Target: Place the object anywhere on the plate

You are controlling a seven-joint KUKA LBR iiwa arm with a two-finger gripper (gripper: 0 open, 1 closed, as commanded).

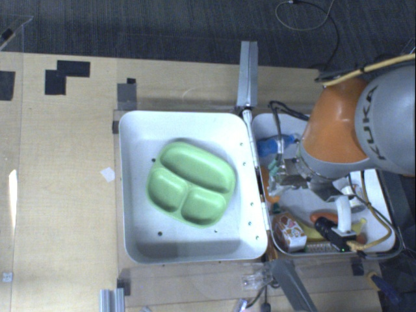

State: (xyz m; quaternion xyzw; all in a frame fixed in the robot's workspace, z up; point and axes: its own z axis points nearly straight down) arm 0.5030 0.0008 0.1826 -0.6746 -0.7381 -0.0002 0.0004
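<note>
- Reaching into the right bin (pixel 383 200), your gripper (pixel 281 174) is at the picking step; I cannot tell its state.
- Next, carry an object left to the green plate (pixel 192 182).

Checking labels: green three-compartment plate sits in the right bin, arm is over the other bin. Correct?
Not quite. The green three-compartment plate sits in the left bin, as the camera view shows. The arm is over the other bin, the right one.
</note>
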